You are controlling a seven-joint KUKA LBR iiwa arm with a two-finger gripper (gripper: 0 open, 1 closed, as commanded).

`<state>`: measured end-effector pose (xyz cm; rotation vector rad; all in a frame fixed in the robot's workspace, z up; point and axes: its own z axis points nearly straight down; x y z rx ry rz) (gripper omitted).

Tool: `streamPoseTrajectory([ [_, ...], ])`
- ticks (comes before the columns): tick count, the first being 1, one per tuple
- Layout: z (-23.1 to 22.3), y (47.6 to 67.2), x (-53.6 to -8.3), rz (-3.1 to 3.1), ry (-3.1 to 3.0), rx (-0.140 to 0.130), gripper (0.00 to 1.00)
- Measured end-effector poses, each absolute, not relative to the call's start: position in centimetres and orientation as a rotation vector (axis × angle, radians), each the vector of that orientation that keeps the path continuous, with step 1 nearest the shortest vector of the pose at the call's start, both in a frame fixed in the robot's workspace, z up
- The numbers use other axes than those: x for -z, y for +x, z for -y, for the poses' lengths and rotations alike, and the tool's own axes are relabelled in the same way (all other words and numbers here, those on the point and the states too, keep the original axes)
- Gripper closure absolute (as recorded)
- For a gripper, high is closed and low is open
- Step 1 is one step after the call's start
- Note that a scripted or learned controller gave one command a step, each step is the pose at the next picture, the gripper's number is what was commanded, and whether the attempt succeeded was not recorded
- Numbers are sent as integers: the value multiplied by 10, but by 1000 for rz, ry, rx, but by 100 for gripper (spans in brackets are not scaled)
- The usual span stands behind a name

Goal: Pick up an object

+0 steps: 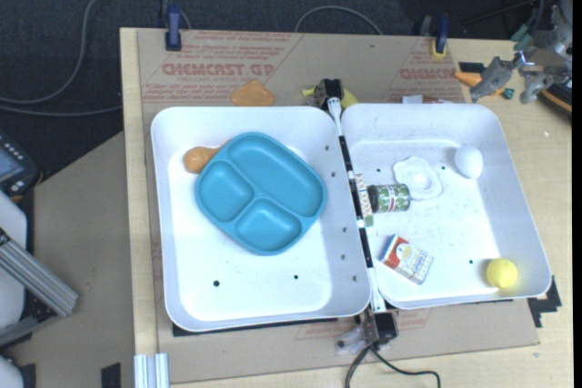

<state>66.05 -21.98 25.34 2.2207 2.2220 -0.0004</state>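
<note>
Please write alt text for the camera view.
Two white bins sit side by side: the left bin holds a blue divided plate, the right bin a small can, a yellow ball, a white egg and a small carton.

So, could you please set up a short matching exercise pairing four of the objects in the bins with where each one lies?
Things:
1. blue divided plate
2. yellow ball
3. small can
4. white ball

Places:
A. right bin, near corner
B. right bin, by the divider between bins
C. left bin
D. right bin, far side

Pairs: 1-C, 2-A, 3-B, 4-D
</note>
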Motion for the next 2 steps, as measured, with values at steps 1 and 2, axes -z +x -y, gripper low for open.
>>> streamPoseTrajectory([
  [1, 146, 628, -147, -2238, 2224, 7, 0],
  [2, 92, 600, -81, -2232, 2222, 5, 0],
])
